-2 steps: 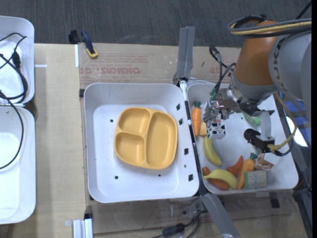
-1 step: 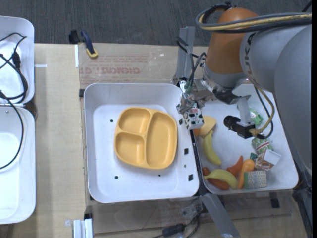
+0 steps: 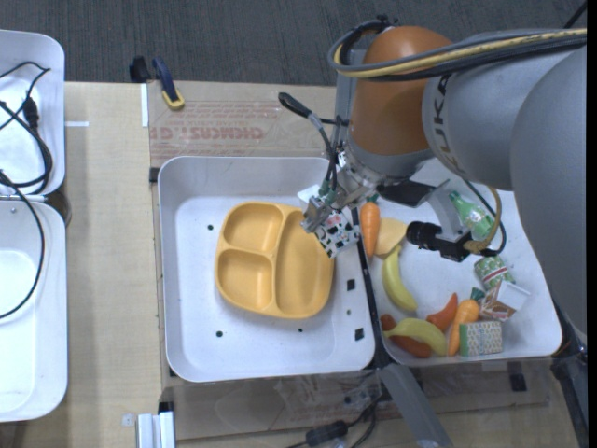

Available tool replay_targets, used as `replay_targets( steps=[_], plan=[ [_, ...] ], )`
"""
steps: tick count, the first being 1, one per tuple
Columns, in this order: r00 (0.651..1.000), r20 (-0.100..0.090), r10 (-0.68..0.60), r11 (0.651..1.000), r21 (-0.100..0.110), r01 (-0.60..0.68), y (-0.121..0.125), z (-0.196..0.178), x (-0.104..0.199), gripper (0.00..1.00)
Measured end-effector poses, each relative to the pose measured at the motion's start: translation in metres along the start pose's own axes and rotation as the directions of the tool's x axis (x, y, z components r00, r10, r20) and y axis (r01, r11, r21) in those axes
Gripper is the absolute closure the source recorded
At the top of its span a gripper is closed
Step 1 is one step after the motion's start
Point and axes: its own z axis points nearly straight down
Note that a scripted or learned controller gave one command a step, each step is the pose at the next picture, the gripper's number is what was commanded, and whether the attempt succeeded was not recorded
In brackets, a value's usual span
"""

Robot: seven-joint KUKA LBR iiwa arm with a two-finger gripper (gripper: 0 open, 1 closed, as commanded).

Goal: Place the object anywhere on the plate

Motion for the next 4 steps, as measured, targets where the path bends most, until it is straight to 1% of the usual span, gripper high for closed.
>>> replay_targets(
  steps=[1,2,3,4],
  plan=[
    [0.998,0.001,0.058,0.998,0.0,-0.058,-0.03,-0.079,-0.007,1.0],
    [0.999,0.0,0.034,0.999,0.001,-0.034,0.011,-0.008,0.013,1.0],
    [0.946,0.0,-0.323,0.946,-0.001,0.323,-0.032,-0.029,0.031,1.0],
    [0.946,0.001,-0.323,0.946,-0.001,0.323,-0.032,-0.029,0.031,0.0]
  ],
)
